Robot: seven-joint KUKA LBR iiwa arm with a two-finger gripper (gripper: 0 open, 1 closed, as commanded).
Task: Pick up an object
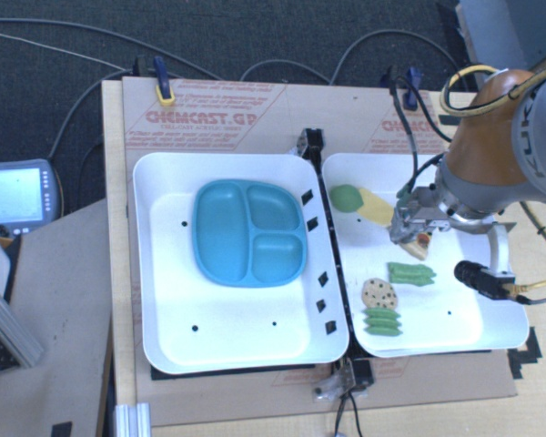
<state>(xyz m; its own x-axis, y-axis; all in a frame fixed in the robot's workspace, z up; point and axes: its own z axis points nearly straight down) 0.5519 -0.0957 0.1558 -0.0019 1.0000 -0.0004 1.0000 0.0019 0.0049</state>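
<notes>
Green bean-shaped toy [410, 274] lies in the right bin [455, 330], right of frame centre, long axis left-right, just below the tool [411, 235], which hangs over a small orange-brown piece [423, 241]; whether it pinches anything cannot be told.

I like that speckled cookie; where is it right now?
The cookie lies in the right bin, near its left wall, just above a ridged green piece and lower left of the gripper.
</notes>
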